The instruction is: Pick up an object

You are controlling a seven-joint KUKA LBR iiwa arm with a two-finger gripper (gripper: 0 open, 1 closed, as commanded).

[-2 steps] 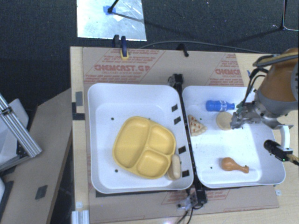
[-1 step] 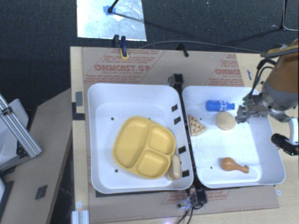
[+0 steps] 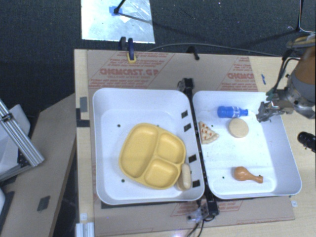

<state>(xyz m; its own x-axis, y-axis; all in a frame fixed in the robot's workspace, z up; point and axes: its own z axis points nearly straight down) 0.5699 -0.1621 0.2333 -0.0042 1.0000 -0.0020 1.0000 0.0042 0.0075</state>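
Observation:
In the right bin [image 3: 284,147] lie a blue bottle [image 3: 231,112] on its side, a round beige cookie [image 3: 238,128], a pizza slice [image 3: 207,133] near the left wall and a brown chicken drumstick [image 3: 247,174] toward the front. My gripper [image 3: 267,111] hangs over the bin's far right part, just right of the bottle's cap and the cookie. Nothing shows between its fingers.
The left bin [image 3: 111,107] holds a yellow divided tray [image 3: 152,155] with a beige bread roll [image 3: 185,176] at its right edge. A black divider with clips [image 3: 191,127] runs between the bins. A clamp [image 3: 130,50] stands at the bench's far edge.

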